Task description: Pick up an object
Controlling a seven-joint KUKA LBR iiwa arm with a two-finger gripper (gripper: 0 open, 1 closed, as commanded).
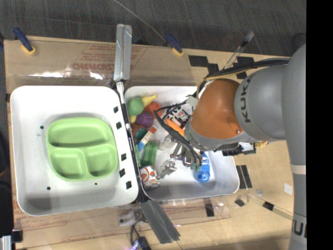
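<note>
The right bin (226, 184) holds a heap of small items. Along its left side lie a green ball (135, 105), a yellow banana-shaped toy (149, 97), a purple piece (144, 119), a red and white marker (148, 135), a green bottle (149, 152) and a red and white can (149, 177). A blue bottle (203, 172) lies toward the bin's front right. My gripper (178, 159) hangs low over the middle of this bin, between the green bottle and the blue bottle. The orange wrist band (216, 113) hides what lies beneath it.
The left bin (23, 139) carries a green divided plate (81, 147). A metal clamp bar (123, 51) stands at the back between the bins. The grey arm (276, 103) covers the right bin's right side.
</note>
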